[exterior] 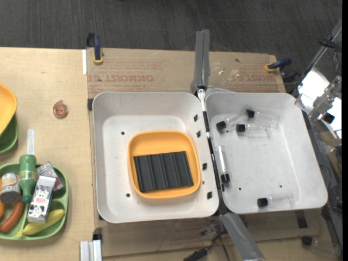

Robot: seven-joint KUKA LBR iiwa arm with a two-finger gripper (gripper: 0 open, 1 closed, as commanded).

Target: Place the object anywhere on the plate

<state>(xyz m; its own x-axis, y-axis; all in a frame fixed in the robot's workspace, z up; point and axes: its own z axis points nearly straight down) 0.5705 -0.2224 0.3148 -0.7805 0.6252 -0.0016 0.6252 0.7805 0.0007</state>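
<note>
Gripper (pixel 328 101) is hanging beside the right bin (pixel 272 165), too blurry to tell its grip. A black block (pixel 163 171) is lying on the orange plate (pixel 163 139).

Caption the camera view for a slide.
Dark ribbed object lying on the orange plate in the left white bin; right bin alongside.

The arm (pixel 326 99) sits blurred at the right edge, off the bench.

Dark grey carpet floor (pixel 163 10) along the top. Light wooden surface (pixel 49 80) on the left, brown cardboard sheet (pixel 141 72) laid over it, held by blue-and-yellow clamps (pixel 95 50) at the back corners. Even overhead light.
</note>
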